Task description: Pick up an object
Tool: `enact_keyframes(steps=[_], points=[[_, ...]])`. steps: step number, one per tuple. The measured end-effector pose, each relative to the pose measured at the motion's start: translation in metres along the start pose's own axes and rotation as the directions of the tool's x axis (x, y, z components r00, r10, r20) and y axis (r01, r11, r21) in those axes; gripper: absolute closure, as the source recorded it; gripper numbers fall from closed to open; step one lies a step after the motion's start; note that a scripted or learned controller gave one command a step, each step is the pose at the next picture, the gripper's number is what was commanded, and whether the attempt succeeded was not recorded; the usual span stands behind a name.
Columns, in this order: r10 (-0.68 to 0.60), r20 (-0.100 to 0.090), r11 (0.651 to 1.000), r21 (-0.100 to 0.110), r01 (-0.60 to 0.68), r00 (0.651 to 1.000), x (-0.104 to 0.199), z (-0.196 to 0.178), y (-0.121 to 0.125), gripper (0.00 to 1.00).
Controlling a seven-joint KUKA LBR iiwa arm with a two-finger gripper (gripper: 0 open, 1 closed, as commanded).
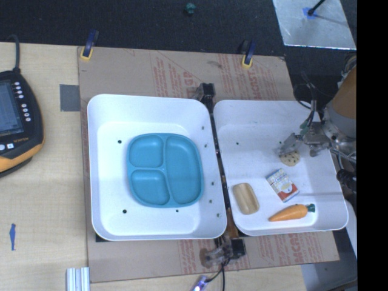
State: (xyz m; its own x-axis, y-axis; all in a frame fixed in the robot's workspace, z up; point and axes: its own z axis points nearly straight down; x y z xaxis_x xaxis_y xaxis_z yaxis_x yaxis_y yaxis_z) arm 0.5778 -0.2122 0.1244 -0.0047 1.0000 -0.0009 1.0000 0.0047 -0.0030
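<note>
In the right bin [242, 120] lie a small round cookie-like piece [291, 158], a small red and white packet [282, 185], a tan oval bread-like piece [245, 197] and an orange toy carrot [291, 212]. My gripper [301, 145] hangs low over the bin's right side, just above and to the right of the cookie-like piece. It is open, with one finger [288, 142] almost on that piece and nothing held between the fingers. The grey arm with its orange band [345, 99] comes in from the right.
The left bin [103, 162] holds a blue divided plate [165, 169]. A black and orange teach pendant [15, 123] lies on the bench at far left. Clamps [90, 44] pin the cardboard sheet at the back.
</note>
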Motion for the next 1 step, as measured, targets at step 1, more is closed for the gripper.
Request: enact_keyframes(steps=[1], points=[[0.0, 0.001, 1.0, -0.002, 0.0, 1.0, 0.0149, 0.0322, 0.0265, 0.0]])
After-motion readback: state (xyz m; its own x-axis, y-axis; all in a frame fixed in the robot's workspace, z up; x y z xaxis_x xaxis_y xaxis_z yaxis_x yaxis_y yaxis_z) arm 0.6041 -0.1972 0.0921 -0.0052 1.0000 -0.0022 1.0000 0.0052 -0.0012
